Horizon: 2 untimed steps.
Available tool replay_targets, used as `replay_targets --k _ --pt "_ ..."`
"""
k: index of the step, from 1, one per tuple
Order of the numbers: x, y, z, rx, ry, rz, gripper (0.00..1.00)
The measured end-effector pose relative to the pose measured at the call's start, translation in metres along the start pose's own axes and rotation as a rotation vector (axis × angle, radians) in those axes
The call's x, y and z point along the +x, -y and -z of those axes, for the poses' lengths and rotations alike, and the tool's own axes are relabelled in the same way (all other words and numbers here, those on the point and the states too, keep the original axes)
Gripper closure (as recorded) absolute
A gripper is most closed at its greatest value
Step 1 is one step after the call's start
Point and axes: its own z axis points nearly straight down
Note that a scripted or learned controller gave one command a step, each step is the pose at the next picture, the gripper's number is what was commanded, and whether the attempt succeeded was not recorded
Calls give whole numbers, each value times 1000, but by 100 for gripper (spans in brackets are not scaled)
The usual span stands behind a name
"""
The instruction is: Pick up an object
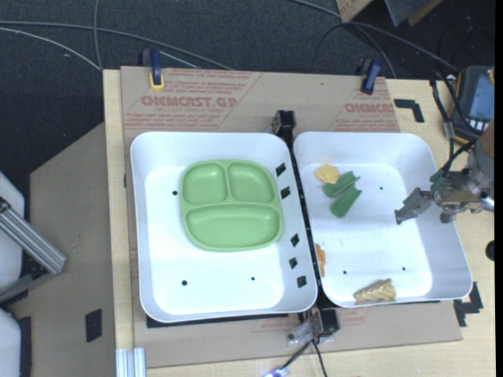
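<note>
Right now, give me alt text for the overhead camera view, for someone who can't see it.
A robot arm's pincer hangs over the right white bin, which holds a yellow piece, a green piece, a small orange piece and a tan lump. The left white bin holds a green divided plate.

Arm (481, 163) at the right margin: pale grey, rounded casing, with a blue-tinted panel on its upper segment. Dark cables run down beside the casing toward the wrist. Wrist assembly: grey metal blocks with a greenish part on the near side and small dark fittings beneath. Gripper (410, 210): a dark grey, slender finger, angular in outline, tapering to a blunt tip; surface matt, without legible markings at this resolution
</note>
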Motion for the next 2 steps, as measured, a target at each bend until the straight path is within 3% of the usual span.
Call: replay_targets --k 1,2 --pt "0 -2 5 -11 3 3 0" --pt "-4 1 -39 -6 1 2 0"
